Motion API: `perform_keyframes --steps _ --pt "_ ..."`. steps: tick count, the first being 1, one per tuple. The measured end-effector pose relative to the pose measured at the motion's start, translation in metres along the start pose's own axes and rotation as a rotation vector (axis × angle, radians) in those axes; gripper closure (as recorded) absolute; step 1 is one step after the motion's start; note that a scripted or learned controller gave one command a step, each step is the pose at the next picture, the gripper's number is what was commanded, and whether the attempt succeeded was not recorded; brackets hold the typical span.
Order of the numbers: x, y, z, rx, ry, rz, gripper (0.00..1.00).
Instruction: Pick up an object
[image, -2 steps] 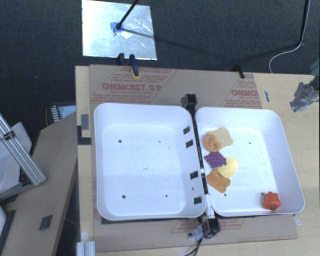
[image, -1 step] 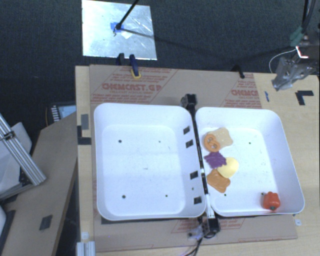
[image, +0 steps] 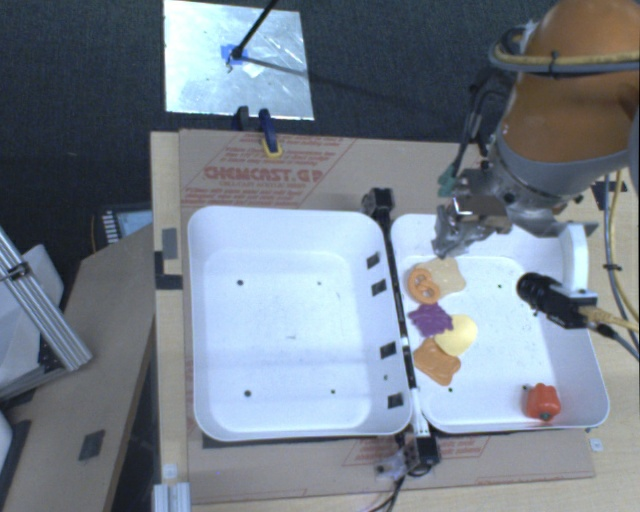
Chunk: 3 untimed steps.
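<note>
Over the far left corner of the right bin (image: 575, 255), you see the claw (image: 447, 243) pointing down, and the grey and orange arm (image: 570, 90) comes in behind it from the right. You cannot tell if the claw is wide or narrow, because its tip is small and dark against the white wall of the bin.

Just under the claw, close to the left edge of this bin, lies a tan pretzel-shaped piece (image: 424, 285). A pale beige piece (image: 452, 273) touches it on the right side. The claw tip is very near to the beige piece, but you cannot tell if they touch.

Going toward the near edge along the same left side, you find a purple piece (image: 430, 318), then a yellow piece (image: 458, 335) touching it on the right, then an orange piece (image: 438, 362) just beside both. A red piece (image: 541, 401) sits alone in the near right corner, well apart from the others.

The left bin (image: 270, 310) stands just beside the right one. Both bins rest on a brown board with red letters (image: 265, 172). At the far edge of this board a blue clamp (image: 268, 128) holds it, and a silvery sheet (image: 238, 60) lies behind.
</note>
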<state>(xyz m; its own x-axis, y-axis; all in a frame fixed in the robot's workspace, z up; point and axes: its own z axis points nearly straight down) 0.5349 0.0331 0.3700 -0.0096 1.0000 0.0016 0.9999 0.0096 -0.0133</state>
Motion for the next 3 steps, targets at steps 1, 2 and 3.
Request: perform_keyframes --steps 1,2,3 --pt "0.082 0.023 -0.078 -0.024 0.003 -0.003 1.00" --pt "0.135 0.103 -0.044 -0.014 -0.001 0.002 1.00" --pt "0.108 0.040 -0.102 -0.021 0.001 0.010 1.00"
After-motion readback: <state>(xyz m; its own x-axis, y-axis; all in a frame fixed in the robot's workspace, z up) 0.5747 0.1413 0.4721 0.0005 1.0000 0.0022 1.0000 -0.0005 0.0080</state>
